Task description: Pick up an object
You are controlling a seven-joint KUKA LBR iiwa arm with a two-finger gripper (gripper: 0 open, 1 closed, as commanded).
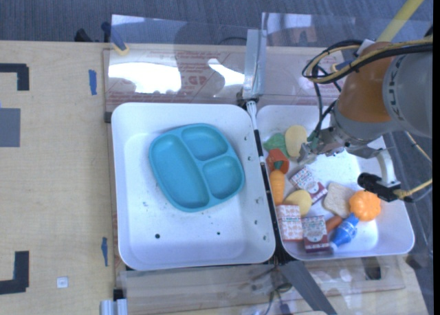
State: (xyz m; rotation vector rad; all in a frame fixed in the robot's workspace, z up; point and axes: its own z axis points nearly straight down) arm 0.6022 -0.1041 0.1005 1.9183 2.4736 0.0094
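Claw (315,150): low over right bin (395,238), beside pale yellow fruit (296,139); finger state cannot be told. Left bin (130,190): blue divided plate (196,166). Right bin: orange (365,205), carrot (277,186), cartons (289,223).

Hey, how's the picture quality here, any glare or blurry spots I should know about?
In the camera view, strong glare washes over the clear panel behind the left bin; the blue divided plate is evenly lit and sharp; the gripper over the right bin looks soft and hard to read; the small items such as the orange are a bit blurred.
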